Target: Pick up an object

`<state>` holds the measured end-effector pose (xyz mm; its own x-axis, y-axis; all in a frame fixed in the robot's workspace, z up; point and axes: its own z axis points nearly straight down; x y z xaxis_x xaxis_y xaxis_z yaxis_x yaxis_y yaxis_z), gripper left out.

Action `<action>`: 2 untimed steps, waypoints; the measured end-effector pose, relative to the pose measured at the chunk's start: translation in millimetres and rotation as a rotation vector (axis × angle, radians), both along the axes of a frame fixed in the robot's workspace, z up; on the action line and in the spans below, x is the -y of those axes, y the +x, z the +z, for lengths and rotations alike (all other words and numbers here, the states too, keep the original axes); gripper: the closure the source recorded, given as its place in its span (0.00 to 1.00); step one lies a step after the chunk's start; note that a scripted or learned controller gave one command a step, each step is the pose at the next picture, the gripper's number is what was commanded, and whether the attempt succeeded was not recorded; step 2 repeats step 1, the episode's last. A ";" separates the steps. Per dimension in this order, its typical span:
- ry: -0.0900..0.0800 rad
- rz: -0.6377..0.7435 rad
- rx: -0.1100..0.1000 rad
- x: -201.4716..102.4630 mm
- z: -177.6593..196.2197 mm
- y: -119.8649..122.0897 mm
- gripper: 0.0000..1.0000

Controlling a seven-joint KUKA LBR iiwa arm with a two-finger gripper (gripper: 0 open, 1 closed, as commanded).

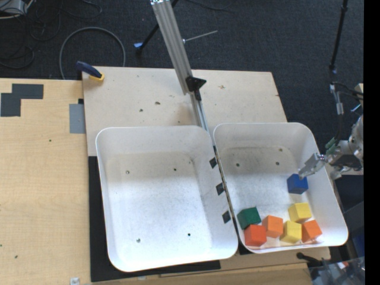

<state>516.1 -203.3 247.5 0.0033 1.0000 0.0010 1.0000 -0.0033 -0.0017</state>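
Nearest the camera, along the front wall of the right bin (336,240), counted a huddle of blocks: a red cube (255,235), a green cube (249,217) just behind it, an orange cube (274,225), a yellow cube (291,231), a second orange cube (311,230) and a second yellow cube (300,211), most of them touching or nearly touching.

A little farther back, found a blue cube (297,184) standing alone on the bin floor near the right wall, apart from the huddle. Judged it the likely target. Just above and to its right, saw the gripper (313,165) reaching in over the bin's right rim, its tip close to or touching the cube's upper edge. Could not tell how wide it stood, nor whether it had hold of anything; could not see the cube lifted clear of the floor.

To do this step well: should centre over the blue cube rather than off its wall-side edge, square up to two opposite flat faces, come down far enough to seat on them, and close fully before lifting. Should watch the bin wall, which leaves little room on that side. Should lift straight up and slowly.

Left of the divider, saw the left bin (110,159). Farther back, noted the pale bench board (237,100), a slanting aluminium post (173,37), and a blue clamp (89,70) at the far left corner.
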 end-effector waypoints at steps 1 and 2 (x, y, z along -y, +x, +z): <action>-0.002 0.007 0.006 -29.6 57.6 13.9 0.00; -0.002 0.007 0.006 -29.6 57.6 13.9 0.00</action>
